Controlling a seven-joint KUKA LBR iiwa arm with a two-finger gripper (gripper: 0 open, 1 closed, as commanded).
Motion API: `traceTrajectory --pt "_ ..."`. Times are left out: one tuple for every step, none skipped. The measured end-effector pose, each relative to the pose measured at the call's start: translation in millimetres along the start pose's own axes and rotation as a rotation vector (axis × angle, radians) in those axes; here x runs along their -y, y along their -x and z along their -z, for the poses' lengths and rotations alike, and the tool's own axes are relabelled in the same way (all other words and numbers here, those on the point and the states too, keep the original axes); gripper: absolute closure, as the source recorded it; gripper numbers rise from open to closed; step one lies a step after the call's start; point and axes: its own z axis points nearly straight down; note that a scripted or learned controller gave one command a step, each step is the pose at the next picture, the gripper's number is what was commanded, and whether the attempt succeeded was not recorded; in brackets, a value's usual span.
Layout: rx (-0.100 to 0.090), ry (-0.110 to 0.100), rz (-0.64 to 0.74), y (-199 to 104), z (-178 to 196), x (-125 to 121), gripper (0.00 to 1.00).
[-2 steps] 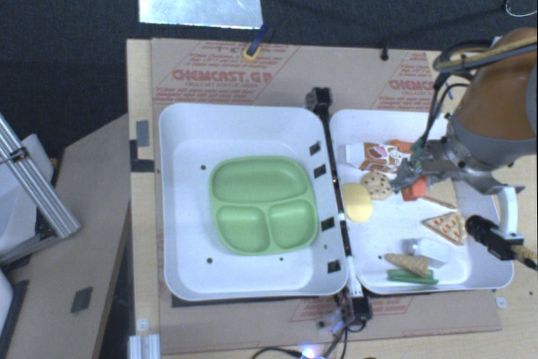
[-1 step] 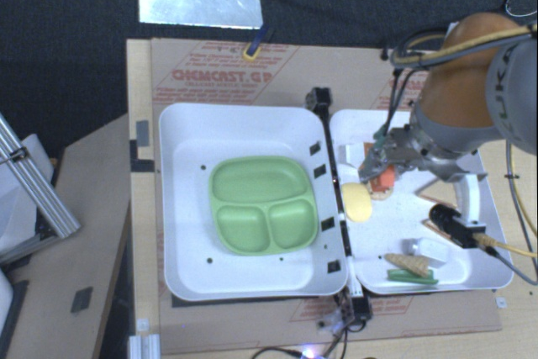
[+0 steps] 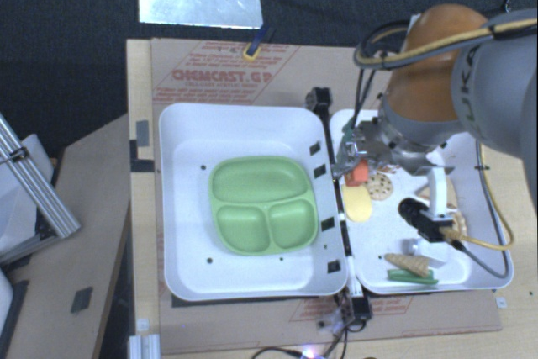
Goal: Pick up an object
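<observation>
Camera view puts my gripper (image 3: 351,157) low over the right bin (image 3: 473,268), close to its left wall, with my wrist bent over it from the right. That bulk hides the working end, so how wide it stands, or whether it has anything in it, I cannot tell.

Just below it lies a red piece (image 3: 361,175), touching or nearly touching a round cookie (image 3: 380,186), and a yellow piece (image 3: 358,205) sits just beside both, nearer the camera. I judge the red piece to be the object I am after, since it is the nearest thing to my tip. These three crowd against the wall between the bins, which leaves me little room on that side. A grasp here would probably have to close along the wall and not across it.

A cone (image 3: 408,263) and a green strip (image 3: 412,277) lie near the front edge, well apart from the cluster (an easier pick, I suspect, with free space round them).

The left bin (image 3: 185,181) holds a green plate (image 3: 261,202), flat and central, well apart from me. Judged from this, the pick is not yet done.
</observation>
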Motion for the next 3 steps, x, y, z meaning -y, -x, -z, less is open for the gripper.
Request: traceTrajectory --pt "0.001 0.0 -0.001 -61.5 -0.9 -0.3 1.0" --pt "0.002 -0.004 -0.003 -88.4 -19.5 2.8 1.0" --pt "0.002 -0.002 -0.01 -72.3 -8.9 7.0 1.0"
